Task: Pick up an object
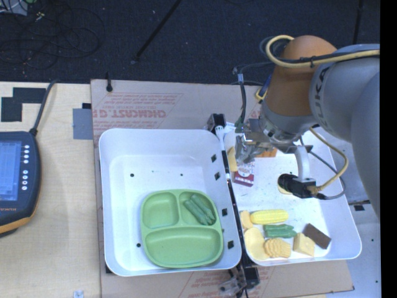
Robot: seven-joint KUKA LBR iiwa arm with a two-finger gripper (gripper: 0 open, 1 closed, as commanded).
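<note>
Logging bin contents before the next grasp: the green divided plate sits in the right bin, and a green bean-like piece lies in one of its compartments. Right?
Not quite. The camera view shows the green divided plate in the left bin, not the right one. The rest holds: a green bean-like piece lies in the plate's upper right compartment.

Grey arm [347,98]; orange band [298,73]

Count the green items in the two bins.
3: a divided plate in the left bin, a bean pod in its upper right section, another green pod in the right bin. The arm may hide more.
</note>
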